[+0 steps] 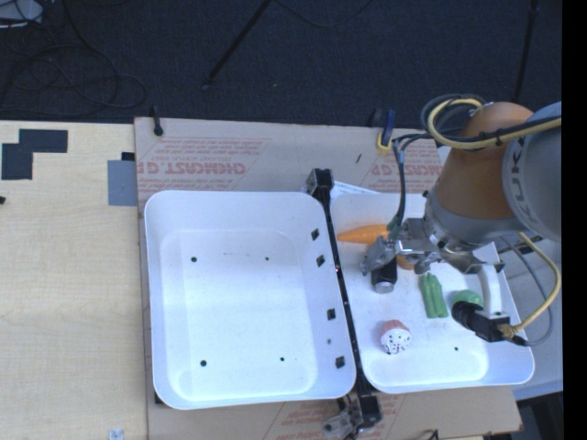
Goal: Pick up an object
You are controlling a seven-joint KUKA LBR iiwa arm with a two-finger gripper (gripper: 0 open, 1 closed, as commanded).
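The arm reaches in from the right over the right bin (459,369). Its gripper (383,269) hangs low in the upper left part of that bin, just below an orange carrot-shaped piece (359,235). A green oblong piece (432,296) lies right of the gripper, and a second green bit (465,297) sits beside it. A small white and pink die-like object (394,338) rests lower in the bin, apart from the gripper. I see nothing between the fingers, and their spread is hidden by the wrist.
The left bin (174,246) adjoins the right one along a black divider with clips (332,282). Both bins rest on a cardboard sheet (229,159) over a wooden bench. Cables and a black connector (481,322) trail from the arm over the right bin's right side.
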